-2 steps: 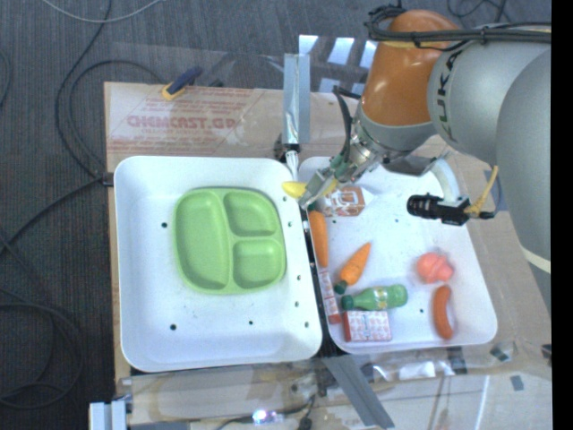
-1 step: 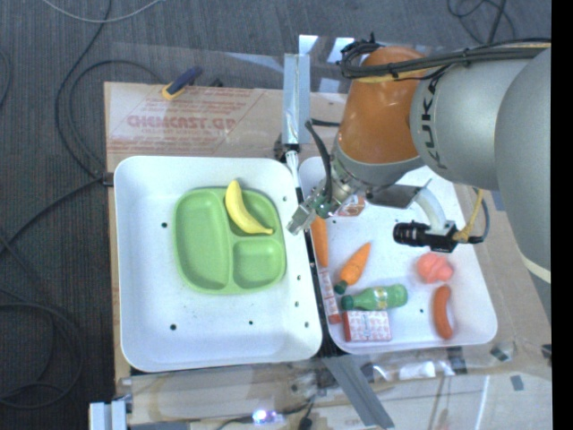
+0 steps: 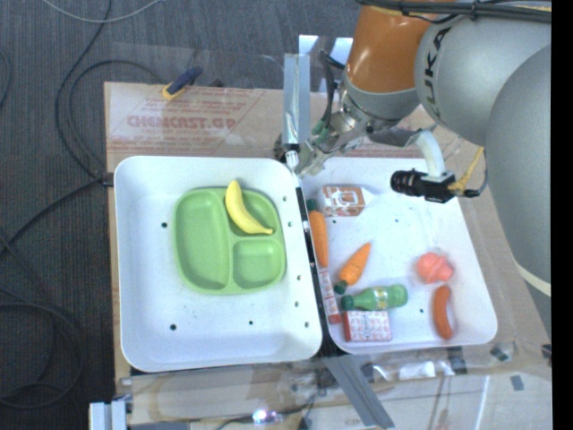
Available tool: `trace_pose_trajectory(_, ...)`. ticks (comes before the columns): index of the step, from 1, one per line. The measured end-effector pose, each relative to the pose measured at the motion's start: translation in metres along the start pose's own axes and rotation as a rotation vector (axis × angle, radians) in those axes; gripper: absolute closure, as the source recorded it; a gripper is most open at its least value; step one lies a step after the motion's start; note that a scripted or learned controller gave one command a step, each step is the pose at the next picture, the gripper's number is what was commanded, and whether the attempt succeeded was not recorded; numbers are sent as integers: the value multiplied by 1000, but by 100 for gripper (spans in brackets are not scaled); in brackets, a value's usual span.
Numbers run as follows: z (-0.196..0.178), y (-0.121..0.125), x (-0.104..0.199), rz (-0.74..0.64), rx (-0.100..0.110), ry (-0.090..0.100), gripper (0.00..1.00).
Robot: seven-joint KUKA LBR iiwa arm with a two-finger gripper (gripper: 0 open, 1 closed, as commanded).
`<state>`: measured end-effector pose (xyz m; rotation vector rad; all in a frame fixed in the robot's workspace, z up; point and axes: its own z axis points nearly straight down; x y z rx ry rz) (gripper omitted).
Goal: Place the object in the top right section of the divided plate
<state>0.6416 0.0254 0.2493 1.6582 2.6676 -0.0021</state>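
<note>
Cardboard (image 3: 192, 124) marked "CHEMCAST"

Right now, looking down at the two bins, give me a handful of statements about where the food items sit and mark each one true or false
1. The banana lies on the green divided plate in the left bin. True.
2. The banana lies wholly in the plate's large left section. False: it lies across the top right section, its upper end reaching past the divider.
3. The green bottle stands upright in the right bin. False: it lies on its side.
4. A carrot lies in the right bin. True.
5. The sausage rests on the plate. False: it is in the right bin, near its right wall.
</note>
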Motion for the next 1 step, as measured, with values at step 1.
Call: trace_pose_trajectory(1,-158,-20,42,6,-1,-1,100)
